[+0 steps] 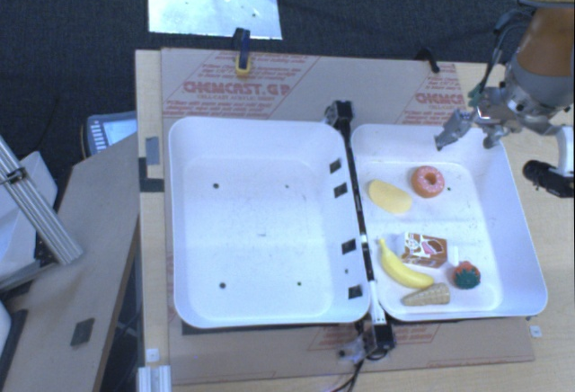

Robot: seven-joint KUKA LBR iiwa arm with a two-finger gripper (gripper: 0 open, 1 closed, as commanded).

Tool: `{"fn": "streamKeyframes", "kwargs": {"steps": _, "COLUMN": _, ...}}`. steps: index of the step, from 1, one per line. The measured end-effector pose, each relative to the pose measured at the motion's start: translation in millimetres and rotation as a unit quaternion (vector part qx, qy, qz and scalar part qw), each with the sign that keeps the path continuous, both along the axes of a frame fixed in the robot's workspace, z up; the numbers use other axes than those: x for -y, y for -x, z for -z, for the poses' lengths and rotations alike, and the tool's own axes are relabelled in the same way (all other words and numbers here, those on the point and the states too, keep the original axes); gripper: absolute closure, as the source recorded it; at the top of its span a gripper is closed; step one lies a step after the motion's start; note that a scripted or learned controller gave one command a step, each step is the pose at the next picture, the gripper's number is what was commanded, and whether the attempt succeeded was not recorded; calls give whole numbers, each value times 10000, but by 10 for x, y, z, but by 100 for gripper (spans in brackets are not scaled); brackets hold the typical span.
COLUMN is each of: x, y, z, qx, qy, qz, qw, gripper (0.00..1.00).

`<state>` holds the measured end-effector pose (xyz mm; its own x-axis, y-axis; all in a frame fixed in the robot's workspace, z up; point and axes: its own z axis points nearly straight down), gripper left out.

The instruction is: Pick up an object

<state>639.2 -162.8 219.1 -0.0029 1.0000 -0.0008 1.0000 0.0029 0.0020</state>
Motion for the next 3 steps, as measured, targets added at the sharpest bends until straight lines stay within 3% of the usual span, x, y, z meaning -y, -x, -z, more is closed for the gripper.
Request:
{"fn": "streamKeyframes", "kwargs": {"steps": 1, "x": -383, "y": -121, "z": 1191, "qx": 47, "qy": 11, "qz": 1, "qw": 10000, "gripper": 0}}
{"fn": "streamKeyframes", "kwargs": {"steps": 2, "x": 88, "y": 188, "z": 904, "qx": -1, "qy": 5, "qz": 26, "qw": 10000, "gripper": 0}}
{"fn": "streamKeyframes", "kwargs": {"steps": 3, "x": 41, "y": 1041, "z": 1377, "qx": -55, "qy": -18, "qz": 26, "qw": 10000, "gripper": 0}}
